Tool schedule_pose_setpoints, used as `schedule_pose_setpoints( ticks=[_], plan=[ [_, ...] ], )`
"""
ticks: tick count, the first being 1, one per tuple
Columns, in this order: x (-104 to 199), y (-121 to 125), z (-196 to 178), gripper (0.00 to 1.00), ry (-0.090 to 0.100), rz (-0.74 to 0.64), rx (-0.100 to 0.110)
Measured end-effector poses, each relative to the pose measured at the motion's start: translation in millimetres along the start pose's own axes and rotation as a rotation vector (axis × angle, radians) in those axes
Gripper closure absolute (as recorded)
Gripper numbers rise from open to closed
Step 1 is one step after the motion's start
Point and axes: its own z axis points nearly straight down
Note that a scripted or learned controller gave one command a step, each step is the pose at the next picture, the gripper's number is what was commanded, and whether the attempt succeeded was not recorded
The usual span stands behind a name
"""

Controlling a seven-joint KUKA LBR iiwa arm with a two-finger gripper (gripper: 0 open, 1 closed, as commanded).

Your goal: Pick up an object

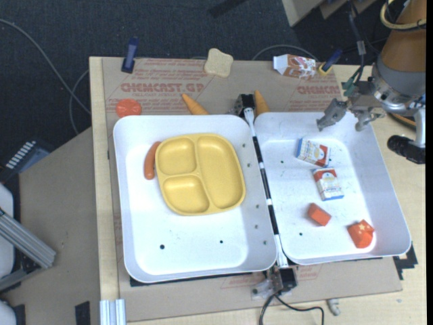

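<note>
My gripper [348, 116] hangs open over the far edge of the right bin [379, 175], its two grey fingers spread with nothing between them. Below it in that bin lie a small white carton [313, 152] and a red-and-white carton [329, 183]. Nearer the front edge sit an orange-red block [318, 214] and a red strawberry-like piece [361, 233]. The left bin [196, 249] holds a yellow divided plate [199, 173] with a red sausage [149, 162] beside its left rim.
Outside the bins on the cardboard lie a bread slice [218, 61], a carrot [194, 105], a small milk carton [295, 65], a blue clip [129, 54] and a red disc [128, 107]. A black clamp [245, 104] sits between the bins at the back.
</note>
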Motion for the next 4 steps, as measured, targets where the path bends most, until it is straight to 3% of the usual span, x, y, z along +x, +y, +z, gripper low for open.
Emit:
schedule_pose_setpoints(
  ticks=[1,3,4],
  plan=[
    [-5,-12,126,0.0,0.001,0.0,0.003],
    [17,-61,126,0.0,0.001,0.0,0.002],
    [17,-61,116,1.0,0.001,0.001,0.0]
  ],
)
